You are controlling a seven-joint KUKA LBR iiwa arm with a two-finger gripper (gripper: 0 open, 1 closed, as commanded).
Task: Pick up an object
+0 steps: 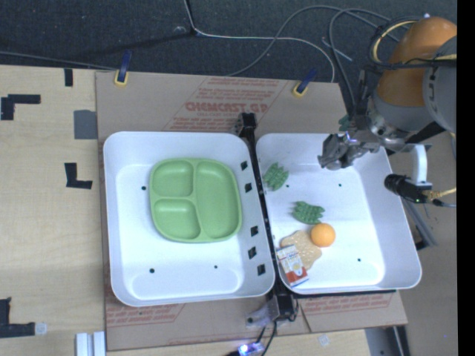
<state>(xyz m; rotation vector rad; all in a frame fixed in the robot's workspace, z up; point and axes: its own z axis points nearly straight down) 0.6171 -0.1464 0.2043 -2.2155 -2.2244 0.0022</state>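
Hovering over the right bin's (375, 199) far edge, the claw (335, 156) carries nothing; its grip state I cannot tell. Nothing is lifted yet: the orange ball (322, 234) lies near the bin's front, perhaps touching a cracker-like piece (299, 244).

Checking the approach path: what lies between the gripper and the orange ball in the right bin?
In the camera view, mostly bare white floor of the right bin separates the gripper from the orange ball; a green leafy piece sits just beside that line.

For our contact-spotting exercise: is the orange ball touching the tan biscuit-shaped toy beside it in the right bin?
Touching. In the camera view the orange ball overlaps the upper right edge of the tan toy, with no white bin floor showing between them.
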